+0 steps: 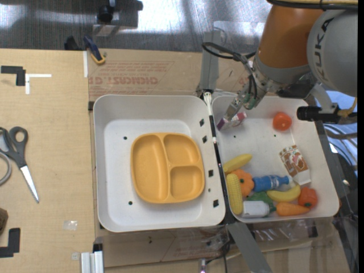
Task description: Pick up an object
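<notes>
The hand (pixel 238 108) hangs low at the far left corner of the right bin (pixel 324 152), over a small pink-and-white object (pixel 234 120); I cannot tell its opening or grip. So close to the wall, a finger may strike the rim or nudge the object away.

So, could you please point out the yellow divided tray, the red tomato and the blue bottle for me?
yellow divided tray (pixel 149 169): camera view, its large left compartment.
red tomato (pixel 281 121): camera view, its middle.
blue bottle (pixel 269 182): camera view, its body.
</notes>
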You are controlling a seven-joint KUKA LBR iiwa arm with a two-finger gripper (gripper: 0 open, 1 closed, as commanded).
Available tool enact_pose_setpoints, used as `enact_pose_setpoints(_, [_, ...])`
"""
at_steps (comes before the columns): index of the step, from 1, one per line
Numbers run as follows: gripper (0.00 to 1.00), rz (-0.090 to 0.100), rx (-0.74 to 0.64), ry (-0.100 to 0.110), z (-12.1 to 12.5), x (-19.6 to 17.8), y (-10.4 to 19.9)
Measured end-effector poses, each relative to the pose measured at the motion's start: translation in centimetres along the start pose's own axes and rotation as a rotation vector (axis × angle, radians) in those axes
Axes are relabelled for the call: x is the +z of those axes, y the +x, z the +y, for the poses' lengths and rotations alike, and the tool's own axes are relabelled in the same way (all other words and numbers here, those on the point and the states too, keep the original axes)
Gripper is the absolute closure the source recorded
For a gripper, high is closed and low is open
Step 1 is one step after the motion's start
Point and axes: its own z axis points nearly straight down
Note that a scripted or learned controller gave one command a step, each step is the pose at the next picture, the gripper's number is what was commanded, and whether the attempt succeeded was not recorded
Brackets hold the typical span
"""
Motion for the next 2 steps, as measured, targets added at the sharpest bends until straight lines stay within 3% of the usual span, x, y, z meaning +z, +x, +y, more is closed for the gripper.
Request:
enact_pose_setpoints(1, [1.00,-0.002,0.096,-0.001,4.1,-4.3,0.9])
enact_pose_setpoints(2, [1.00,-0.003,-0.008,-0.001,-0.6,-13.0,-1.4])
